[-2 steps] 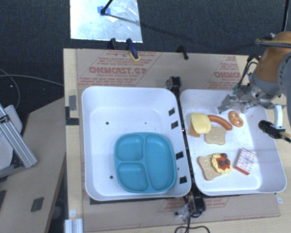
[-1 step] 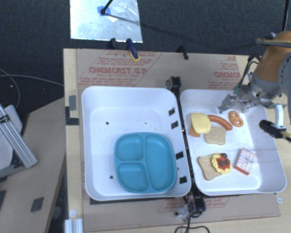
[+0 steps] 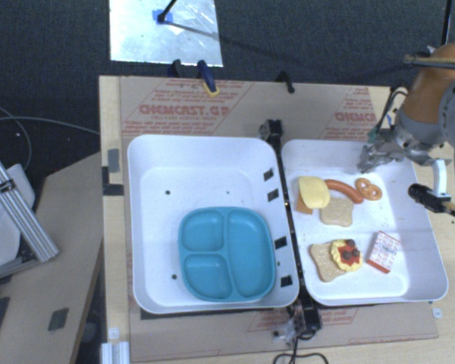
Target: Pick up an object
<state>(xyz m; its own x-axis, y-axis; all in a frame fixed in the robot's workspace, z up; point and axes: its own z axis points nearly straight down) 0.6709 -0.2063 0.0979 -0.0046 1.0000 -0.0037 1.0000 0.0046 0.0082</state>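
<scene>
Several toy foods lie below the fingers [image 3: 373, 158] in the right bin [image 3: 421, 233]: the pretzel [image 3: 368, 189] just beneath, the sausage [image 3: 343, 189] beside it, the cheese [image 3: 314, 192] farther left. Nothing sits between them; their spread is unclear.

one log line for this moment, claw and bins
claw: above right bin back edge, near pretzel | holding: nothing seen | left bin: blue tray
</scene>
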